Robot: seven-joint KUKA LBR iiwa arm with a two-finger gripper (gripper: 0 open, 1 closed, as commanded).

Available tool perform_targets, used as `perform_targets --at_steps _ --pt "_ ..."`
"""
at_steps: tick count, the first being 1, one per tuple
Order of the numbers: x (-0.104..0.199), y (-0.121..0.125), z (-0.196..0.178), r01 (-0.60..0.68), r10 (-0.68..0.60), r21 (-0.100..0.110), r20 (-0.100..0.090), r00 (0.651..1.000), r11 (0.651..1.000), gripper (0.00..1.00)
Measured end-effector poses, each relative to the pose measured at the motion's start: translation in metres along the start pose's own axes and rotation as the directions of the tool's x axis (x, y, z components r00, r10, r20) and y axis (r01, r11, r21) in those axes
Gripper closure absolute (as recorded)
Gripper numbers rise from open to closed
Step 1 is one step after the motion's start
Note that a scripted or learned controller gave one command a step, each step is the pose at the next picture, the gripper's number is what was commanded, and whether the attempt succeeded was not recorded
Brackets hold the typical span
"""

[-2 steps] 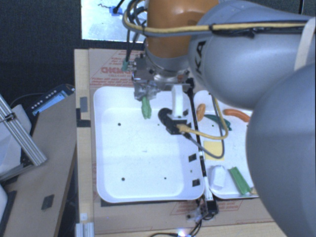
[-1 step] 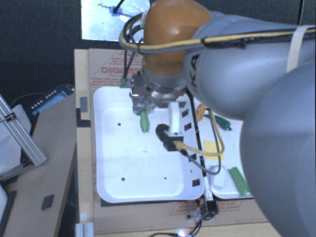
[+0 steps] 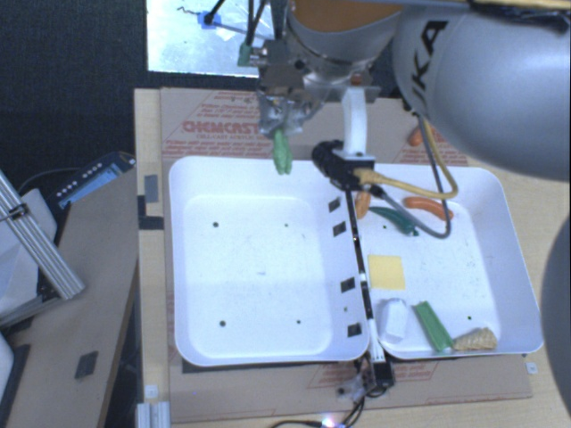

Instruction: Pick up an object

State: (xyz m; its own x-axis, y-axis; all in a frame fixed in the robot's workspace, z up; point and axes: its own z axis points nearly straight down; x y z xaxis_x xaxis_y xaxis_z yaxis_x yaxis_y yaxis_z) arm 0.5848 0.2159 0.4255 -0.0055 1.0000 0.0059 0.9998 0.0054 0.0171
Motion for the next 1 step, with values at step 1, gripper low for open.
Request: perform_targets --at_steps 1 --pt "0.0143 0.0409 -0.0249 0.0 0.0 0.01 0.004 1.0 1.0 1.0"
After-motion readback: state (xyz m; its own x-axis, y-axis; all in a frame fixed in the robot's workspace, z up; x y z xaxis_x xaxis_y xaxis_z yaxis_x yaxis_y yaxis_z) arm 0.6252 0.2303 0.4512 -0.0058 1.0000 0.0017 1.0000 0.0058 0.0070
